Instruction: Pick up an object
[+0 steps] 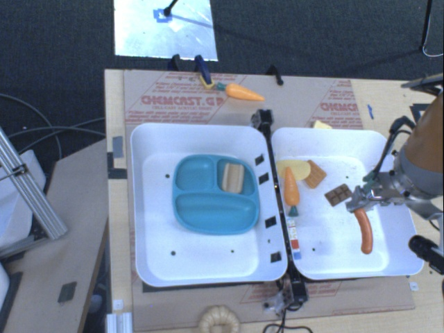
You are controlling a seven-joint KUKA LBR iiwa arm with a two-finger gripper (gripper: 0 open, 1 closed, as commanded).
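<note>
The end effector (362, 201) hovers at the sausage (365, 231)'s top end, grip unclear, needing to close and lift.

plate (208, 210) in left bin (149, 186), sausage (365, 230) in right bin (361, 144)

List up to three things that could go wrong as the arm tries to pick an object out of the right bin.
1. The gripper sits at one end of the sausage, so an off-centre grasp may let it swing or slip.
2. The chocolate piece lies close by and might get nudged.
3. The sausage is near the right bin wall, so lifting may scrape it.
</note>
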